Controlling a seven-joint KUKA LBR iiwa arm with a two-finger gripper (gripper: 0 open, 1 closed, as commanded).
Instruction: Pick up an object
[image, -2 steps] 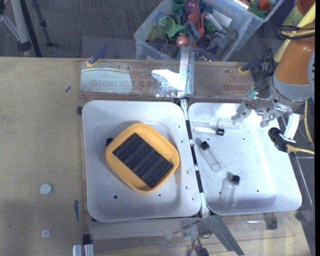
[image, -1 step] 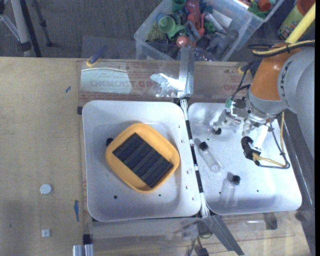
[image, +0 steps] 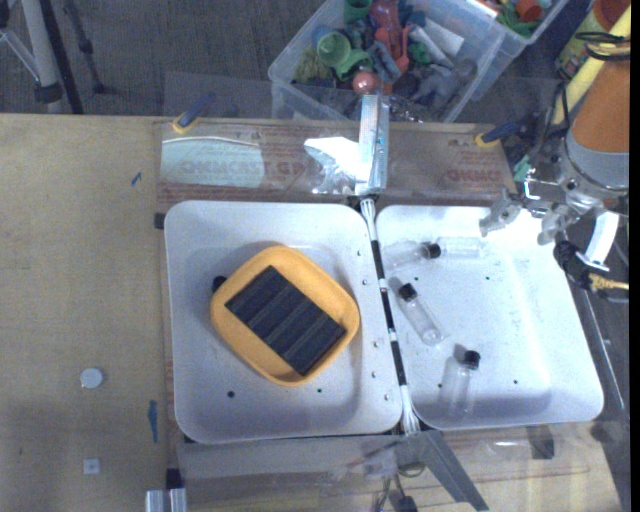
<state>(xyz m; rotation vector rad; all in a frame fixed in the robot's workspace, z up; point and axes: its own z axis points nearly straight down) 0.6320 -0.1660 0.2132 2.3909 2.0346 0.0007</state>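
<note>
A yellow, rounded-square object with a dark ribbed panel on top lies in the left bin. Three clear vials with black caps lie in the right bin: one near the back, one by the divider, one toward the front. My gripper hangs over the back right corner of the right bin, above and to the right of the back vial. Its fingers are open and nothing is between them.
A brown board runs behind the bins, with crumpled clear plastic and an upright clear strip on it. A clear tub of toys stands further back. Cables hang at the far right.
</note>
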